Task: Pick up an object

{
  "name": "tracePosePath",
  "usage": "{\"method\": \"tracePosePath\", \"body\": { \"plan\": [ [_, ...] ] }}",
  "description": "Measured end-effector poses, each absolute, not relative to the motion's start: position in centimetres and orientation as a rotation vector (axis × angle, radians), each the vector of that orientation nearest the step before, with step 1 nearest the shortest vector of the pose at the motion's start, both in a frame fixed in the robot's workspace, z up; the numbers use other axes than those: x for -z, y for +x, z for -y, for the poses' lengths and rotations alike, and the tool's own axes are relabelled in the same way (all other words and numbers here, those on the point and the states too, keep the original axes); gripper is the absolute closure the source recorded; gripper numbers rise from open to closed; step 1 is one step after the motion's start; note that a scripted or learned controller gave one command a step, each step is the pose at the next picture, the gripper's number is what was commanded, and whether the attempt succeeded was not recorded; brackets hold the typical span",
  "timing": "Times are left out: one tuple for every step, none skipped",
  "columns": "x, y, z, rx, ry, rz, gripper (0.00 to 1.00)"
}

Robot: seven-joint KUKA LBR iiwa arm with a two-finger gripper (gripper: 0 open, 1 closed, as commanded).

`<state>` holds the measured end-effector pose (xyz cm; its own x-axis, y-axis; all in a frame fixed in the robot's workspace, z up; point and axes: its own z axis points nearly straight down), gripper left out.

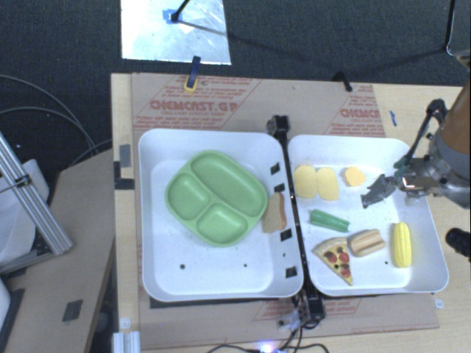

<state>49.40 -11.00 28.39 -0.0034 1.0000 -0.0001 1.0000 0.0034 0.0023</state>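
The right bin [423, 271] holds several toy foods. Two pale yellow lumps [316, 182] lie at its left, with a small orange-yellow piece [355, 176] beside them. Below are a green bean pod [329, 220], a hot dog [366, 242], a pizza slice [335, 257] and a corn cob [401, 244]. My gripper [374, 192] hangs over the middle right of this bin, just right of the orange-yellow piece and above the hot dog. Nothing shows in its grasp.
The left bin [169, 271] carries a green divided plate [215, 195] and a bread slice [275, 213] leaning by the shared wall. The grey arm [449, 160] comes in over the right bin's right rim. Cardboard lies under both bins.
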Motion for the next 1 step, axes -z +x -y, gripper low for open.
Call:
{"method": "tracePosePath", "body": {
  "plan": [
    [-14.89, 48.45, 9.03, 0.008, 2.225, -2.231, 0.00]
  ]
}}
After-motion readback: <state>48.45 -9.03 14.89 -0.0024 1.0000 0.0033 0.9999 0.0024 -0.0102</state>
